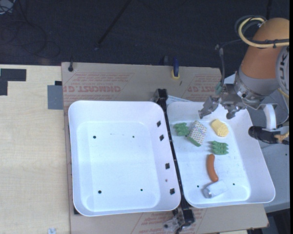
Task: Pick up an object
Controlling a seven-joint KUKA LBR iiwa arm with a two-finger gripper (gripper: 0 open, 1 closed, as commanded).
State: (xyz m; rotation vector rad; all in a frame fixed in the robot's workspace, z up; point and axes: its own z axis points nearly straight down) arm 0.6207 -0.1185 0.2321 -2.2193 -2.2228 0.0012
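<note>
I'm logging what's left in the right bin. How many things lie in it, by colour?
Green: 2, one and another
Yellow: 1
Orange: 1
Pale checked: 1
White/grey: 1
Total: 6

The arm (263,67) was grey metal with a broad orange band, a yellow cable looped above it, ending in a dark-fingered metal tool (219,111).
</note>
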